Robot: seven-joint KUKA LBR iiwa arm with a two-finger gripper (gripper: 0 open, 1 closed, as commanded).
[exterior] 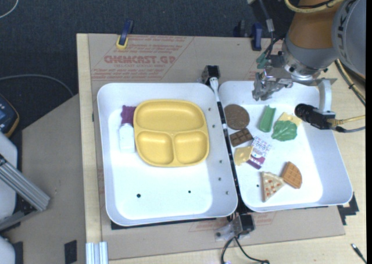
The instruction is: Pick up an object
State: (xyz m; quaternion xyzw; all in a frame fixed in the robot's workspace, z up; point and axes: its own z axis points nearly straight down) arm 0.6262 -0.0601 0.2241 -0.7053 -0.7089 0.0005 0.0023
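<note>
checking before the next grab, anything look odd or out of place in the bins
Mostly tidy. The yellow tray sits skewed in the left bin, partly covering a purple item at its left edge, with a white item beside it. In the right bin the toy foods lie loose but apart; nothing spilled or damaged.

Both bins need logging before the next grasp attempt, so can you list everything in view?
Divided plate: 1, yellow, left bin.
Purple item: 1, left of plate.
White item: 1, below purple item.
Round cookie: 1, brown, right bin.
Green stick: 1, right bin.
Leafy piece: 1, green.
Chocolate bar: 1, brown.
Pizza slice: 1.
Waffle: 1, orange-brown.
Gripper: 1, grey, above right bin's far edge.
</note>
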